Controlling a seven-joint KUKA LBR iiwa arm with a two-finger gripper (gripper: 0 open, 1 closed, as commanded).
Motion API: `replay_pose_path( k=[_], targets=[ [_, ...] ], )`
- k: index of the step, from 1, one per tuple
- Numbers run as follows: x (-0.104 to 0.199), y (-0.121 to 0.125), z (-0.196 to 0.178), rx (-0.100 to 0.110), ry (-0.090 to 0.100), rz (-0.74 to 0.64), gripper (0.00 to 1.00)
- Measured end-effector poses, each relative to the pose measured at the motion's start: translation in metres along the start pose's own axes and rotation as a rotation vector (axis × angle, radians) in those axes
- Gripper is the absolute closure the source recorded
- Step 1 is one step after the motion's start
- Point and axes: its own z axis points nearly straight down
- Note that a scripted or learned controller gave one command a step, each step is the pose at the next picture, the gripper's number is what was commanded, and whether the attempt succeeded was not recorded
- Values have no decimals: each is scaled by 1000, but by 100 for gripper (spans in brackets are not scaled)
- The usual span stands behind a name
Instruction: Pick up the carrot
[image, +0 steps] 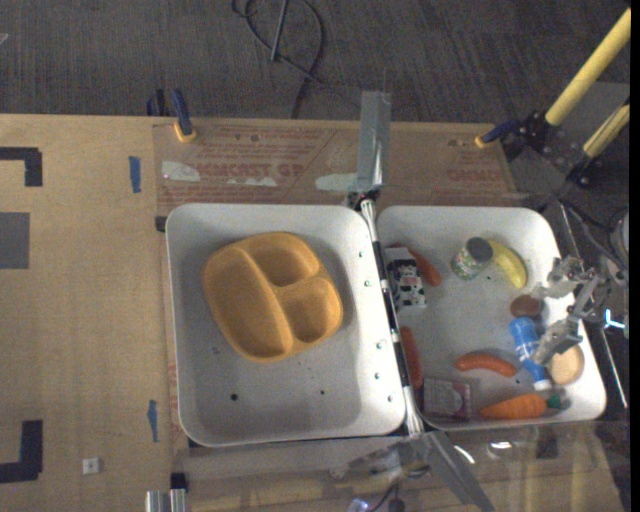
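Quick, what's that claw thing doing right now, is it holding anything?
Gripper: cannot be told; it sits over the right bin's right edge, and the carrot lies apart from it.

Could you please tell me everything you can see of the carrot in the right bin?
The carrot is a small orange toy, smooth like plastic, tapering to a point at its left end, with a dark green top at its right end. It lies flat and nearly level on the floor of the right bin, close to the near wall. Its tip lies next to a small dark pink packet; contact is unclear. A red sausage lies just beyond it, apart. The pincer is farther back, to the right, not on the carrot.
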Motion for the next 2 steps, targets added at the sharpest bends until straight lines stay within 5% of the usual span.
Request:
replay_pose_path(
  k=[1, 2],
  targets=[
    [-5, 11, -23, 0, -1, 123, 0],
    [11, 28, 136, -1, 4, -171, 0]
  ],
)
